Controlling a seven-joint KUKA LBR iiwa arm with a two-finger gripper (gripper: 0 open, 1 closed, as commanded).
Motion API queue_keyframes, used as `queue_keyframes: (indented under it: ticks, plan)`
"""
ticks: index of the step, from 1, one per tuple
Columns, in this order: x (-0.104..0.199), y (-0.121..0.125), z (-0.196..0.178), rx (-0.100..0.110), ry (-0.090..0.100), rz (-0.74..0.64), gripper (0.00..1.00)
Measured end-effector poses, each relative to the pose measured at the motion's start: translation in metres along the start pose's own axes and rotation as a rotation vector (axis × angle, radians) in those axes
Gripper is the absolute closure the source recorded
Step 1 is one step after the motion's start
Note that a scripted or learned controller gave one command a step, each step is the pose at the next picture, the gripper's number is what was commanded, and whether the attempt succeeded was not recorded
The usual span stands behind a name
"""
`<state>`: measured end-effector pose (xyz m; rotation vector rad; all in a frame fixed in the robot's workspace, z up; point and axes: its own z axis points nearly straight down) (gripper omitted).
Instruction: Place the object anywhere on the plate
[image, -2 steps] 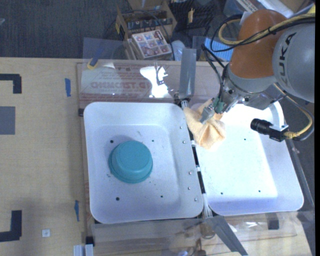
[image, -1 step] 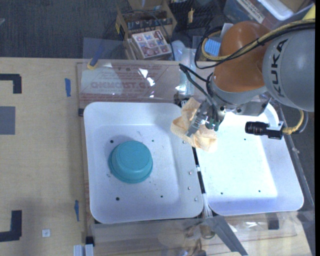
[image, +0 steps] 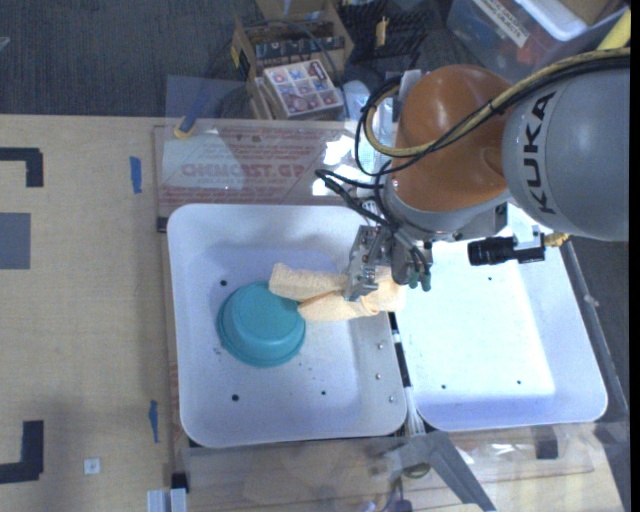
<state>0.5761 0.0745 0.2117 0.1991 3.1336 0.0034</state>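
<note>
**Gripper over yellow cloth at right edge of left bin**

Looking down at a slant on the wooden table (image: 80, 330), which carries two shallow white bins side by side. The arm (image: 560, 150), grey with an orange band, reaches in from the right and covers the upper part of the right bin (image: 500, 380). The left bin (image: 290, 410) holds both loose items.

- Plate (image: 261, 323): teal, round, sitting in the left-centre of the left bin (it looks more like an upturned bowl from this angle). Its upper right rim touches or slightly overlaps the cloth.
- Yellow cloth (image: 300, 285): a crumpled, folded strip running from just above the plate rightward to the divider between the bins. Most of it lies on the bin floor, not on the plate.
- Gripper (image: 362, 285): pointing down over the right end of the cloth, near the left bin's right wall. The fingers are down at the cloth, but whether they are spread or pinching the fabric I cannot tell; metal and cloth blur together there.

Clutter, including a box of printed cards (image: 300, 85), sits on the floor beyond the table.
</note>
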Motion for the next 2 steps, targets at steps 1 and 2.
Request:
queue_keyframes:
  ticks: [1,2]
  plan:
    - [0.0282,0.0339,-0.0139,0.001,0.0,-0.126,1.0]
    - [0.028,0.0337,-0.0142,0.0,0.0,-0.125,0.0]
